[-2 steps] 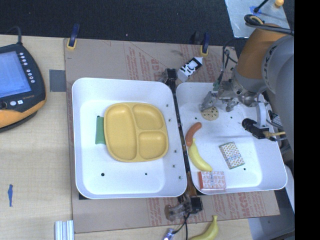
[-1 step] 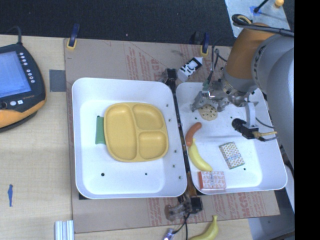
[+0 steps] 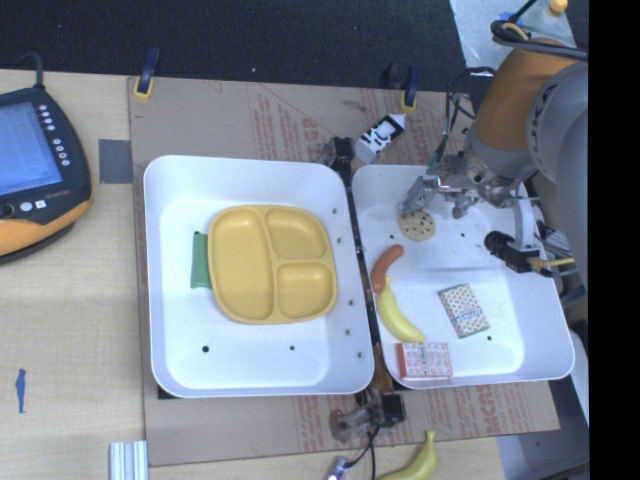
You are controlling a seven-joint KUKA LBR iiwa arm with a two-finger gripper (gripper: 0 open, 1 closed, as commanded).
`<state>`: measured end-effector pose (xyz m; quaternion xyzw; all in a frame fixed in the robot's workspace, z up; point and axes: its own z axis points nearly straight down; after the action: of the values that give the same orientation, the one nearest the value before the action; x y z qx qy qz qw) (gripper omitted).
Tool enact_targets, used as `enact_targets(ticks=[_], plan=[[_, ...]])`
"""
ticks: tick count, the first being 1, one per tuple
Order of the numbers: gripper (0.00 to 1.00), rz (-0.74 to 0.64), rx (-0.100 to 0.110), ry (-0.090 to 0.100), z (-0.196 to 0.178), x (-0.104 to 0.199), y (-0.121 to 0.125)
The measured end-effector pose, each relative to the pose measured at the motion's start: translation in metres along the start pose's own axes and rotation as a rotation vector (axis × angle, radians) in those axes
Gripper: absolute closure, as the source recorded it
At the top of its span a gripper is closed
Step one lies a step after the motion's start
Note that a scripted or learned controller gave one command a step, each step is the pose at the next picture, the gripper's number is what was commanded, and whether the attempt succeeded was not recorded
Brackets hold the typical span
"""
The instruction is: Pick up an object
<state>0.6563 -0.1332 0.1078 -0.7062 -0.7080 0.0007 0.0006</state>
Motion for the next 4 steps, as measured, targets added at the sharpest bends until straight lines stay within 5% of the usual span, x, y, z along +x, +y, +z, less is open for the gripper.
enact_targets(ticks=[1, 2, 3, 4], plan=[[0.00, -0.003, 0.004, 0.000, 0.011, 0.031, 0.000], [0.00, 0.000, 0.000, 0.000, -0.026, 0.000, 0.000], [0.00, -0.003, 0.004, 0.000, 0.017, 0.005, -0.001], [0.00, -0.004, 0.005, 0.000, 0.016, 0.035, 0.000]])
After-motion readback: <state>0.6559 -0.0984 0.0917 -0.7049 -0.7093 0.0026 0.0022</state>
